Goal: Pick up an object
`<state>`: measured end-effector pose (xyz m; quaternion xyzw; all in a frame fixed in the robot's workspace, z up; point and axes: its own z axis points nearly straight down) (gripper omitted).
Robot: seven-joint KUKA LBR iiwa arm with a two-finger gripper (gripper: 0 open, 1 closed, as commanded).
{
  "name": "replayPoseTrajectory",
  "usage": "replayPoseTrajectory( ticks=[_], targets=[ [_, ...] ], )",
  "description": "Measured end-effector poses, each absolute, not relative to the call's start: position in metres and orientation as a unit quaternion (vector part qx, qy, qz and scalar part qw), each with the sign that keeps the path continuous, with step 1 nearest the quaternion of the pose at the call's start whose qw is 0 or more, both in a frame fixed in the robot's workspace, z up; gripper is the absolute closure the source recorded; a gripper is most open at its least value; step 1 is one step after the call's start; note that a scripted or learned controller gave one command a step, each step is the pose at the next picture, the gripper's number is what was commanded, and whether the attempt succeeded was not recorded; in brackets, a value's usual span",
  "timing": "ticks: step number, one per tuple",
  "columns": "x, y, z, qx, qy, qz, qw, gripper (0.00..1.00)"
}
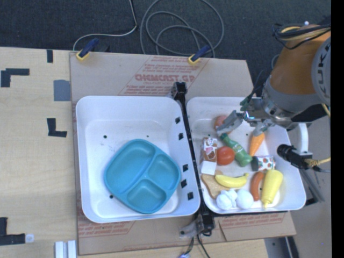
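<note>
Orange-banded arm hangs over the right bin point(299, 200); its tool point(248, 121) is spread open, holding nothing. Just below the tool lies the green bottle point(237, 149), long axis slanting down-right, with the carrot point(256, 142) beside it.

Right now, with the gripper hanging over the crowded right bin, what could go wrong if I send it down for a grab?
1. The toy food is packed tight: the carrot, green bottle and tomato lie close together under the gripper, so the fingers may pinch two items or shove them aside.
2. The gripper sits close to the right bin's far wall; a slanted descent could clip it.
3. The banana and mustard bottle might get jostled.
</note>
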<state>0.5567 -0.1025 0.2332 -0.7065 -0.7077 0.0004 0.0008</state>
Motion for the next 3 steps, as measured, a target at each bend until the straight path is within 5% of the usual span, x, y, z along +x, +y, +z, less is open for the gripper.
replayPoseTrajectory(
  ticks=[1, 2, 3],
  targets=[
    [0.596, -0.103, 0.097, -0.707, -0.708, -0.0012, -0.001, 0.0],
    [0.595, -0.102, 0.104, -0.707, -0.708, -0.0003, 0.002, 1.0],
    [0.555, -0.047, 0.207, -0.705, -0.709, -0.003, -0.002, 1.0]
  ],
)
